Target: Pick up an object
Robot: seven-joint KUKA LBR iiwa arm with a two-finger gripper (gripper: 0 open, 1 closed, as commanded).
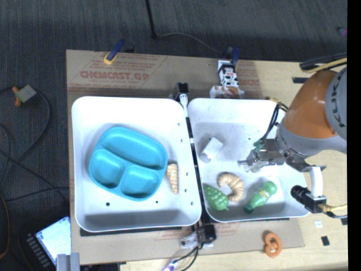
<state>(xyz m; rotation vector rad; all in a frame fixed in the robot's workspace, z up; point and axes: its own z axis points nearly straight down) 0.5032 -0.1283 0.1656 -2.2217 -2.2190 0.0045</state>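
The arm comes in from three o'clock and its gripper (258,158) hangs over the right bin (237,109), near the middle of its right half; from this angle I cannot tell how it is set, and nothing shows caught in it. Just below it, toward six o'clock, lies the nearest candidate: a small green bottle (261,196), tilted, cap end pointing to two o'clock. It looks like a light, hard plastic toy, smooth and rounded, so likely slippery; I'd say the best hold is across its narrower waist, square to its long axis, or it may squirt out. At nine o'clock from the bottle sits a tan curled pastry (232,184), ridged and probably rubbery, easy to pinch across one arm of the curl. Touching that at its seven o'clock side is a bumpy green toy (216,198), knobbly and grippy. Up toward eleven o'clock a small white cup (212,148) lies on its side, thin-walled, light, prone to roll. Over in the left bin (82,151) rests a glossy blue divided plate (127,162), broad and flat, awkward to seize, with a ribbed tan piece (173,177) at its three o'clock edge.
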